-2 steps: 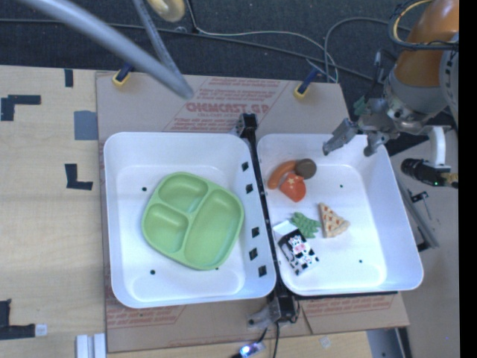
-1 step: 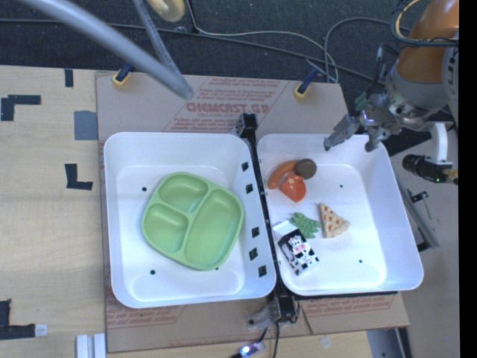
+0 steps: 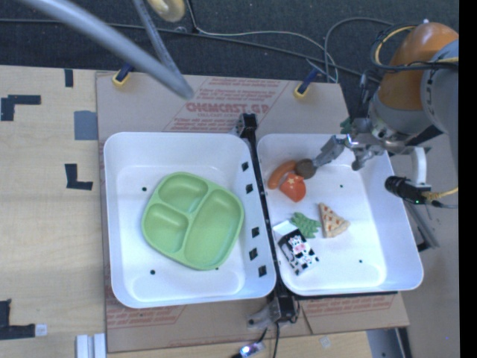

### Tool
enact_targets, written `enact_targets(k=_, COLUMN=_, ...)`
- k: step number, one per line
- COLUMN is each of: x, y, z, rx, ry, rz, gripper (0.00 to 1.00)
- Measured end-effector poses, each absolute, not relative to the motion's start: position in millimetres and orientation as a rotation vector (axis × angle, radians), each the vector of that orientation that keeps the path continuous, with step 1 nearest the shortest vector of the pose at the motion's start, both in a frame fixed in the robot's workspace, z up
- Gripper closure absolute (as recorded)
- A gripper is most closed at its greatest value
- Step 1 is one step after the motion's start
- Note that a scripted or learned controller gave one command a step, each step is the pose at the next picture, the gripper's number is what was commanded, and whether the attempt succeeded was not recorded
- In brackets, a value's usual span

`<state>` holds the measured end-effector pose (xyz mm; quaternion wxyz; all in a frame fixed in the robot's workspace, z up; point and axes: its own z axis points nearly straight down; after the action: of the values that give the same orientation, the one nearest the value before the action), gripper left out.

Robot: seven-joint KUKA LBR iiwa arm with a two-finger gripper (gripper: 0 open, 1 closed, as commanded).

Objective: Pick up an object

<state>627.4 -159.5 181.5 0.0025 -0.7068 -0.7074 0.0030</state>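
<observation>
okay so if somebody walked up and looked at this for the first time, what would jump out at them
Probably the big green divided plate lying alone in the left bin. Next, the cluster of small toys in the right bin: a red piece, a pizza slice, a green sprig and a cow-print block. The arm's orange band stands out at upper right, its gripper reaching toward the red piece.

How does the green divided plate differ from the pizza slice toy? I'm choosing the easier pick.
The green divided plate is large and flat, with three compartments, alone in the left bin. The pizza slice toy is small, tan and wedge-shaped, lying among other toys in the right bin, nearer the claw. Both lie flat and untouched.
</observation>
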Motion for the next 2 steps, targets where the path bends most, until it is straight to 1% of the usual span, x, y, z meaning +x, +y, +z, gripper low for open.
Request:
enact_targets(k=1, x=631.5, y=-150.9, z=123.9, rx=-2.216, ry=-2.220, rz=0.009, gripper=0.00)
enact_targets(k=2, x=634.6, y=-150.2, z=89.9, rx=-2.220, ry=-2.225, rz=-0.007, gripper=0.00)
